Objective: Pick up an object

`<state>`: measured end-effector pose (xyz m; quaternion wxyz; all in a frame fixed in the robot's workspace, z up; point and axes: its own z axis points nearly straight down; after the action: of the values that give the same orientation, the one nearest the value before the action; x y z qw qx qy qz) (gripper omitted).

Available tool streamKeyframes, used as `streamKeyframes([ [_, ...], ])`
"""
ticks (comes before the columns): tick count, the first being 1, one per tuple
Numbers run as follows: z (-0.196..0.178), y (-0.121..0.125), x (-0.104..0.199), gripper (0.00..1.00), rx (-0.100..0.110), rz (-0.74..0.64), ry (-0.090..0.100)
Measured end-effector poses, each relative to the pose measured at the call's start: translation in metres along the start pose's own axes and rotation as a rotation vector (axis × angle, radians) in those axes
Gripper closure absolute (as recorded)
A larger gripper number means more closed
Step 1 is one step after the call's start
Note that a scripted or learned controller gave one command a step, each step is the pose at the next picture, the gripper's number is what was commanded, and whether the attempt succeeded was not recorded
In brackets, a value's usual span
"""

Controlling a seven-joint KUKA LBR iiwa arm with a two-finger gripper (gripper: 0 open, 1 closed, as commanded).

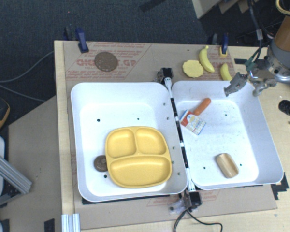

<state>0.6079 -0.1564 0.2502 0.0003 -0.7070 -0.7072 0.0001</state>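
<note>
We count two shallow white plastic bins on the desk (67,129): the left bin (82,129) and the right bin (266,144), touching along a black centre seam.

Left bin, two things: one yellow three-compartment plastic tray (137,156) near the front, and one small brown round disc (100,163) touching the tray's left edge, partly tucked under it.

Right bin, three things: one orange carrot-shaped toy (201,105) in the back left part, long axis diagonal, upper end pointing to the back right; one small white card with red and blue print (193,123) just in front of the carrot, its red corner touching the carrot's lower end; one tan wooden cylinder (227,165) near the front, lying on its side, long axis diagonal from back left to front right.

Behind the bins on the brown cardboard: two yellow banana toys, one long (206,60) and one short (225,71), one yellow round flat toy (193,68) and one brown round disc (106,61). Two blue clamps (80,39) grip the back edge.

The grey metal end effector (243,84) sits over the right bin's back right rim, well apart from the carrot and the cylinder. Its two fingers are spread, nothing between them.
</note>
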Motion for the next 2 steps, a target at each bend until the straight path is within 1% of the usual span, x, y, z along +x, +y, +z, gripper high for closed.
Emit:
streamKeyframes([
  [1,0.107,0.051,0.025,0.00,0.006,-0.004,0.002],
  [2,0.170,0.057,0.037,0.00,0.006,-0.002,0.001],
])
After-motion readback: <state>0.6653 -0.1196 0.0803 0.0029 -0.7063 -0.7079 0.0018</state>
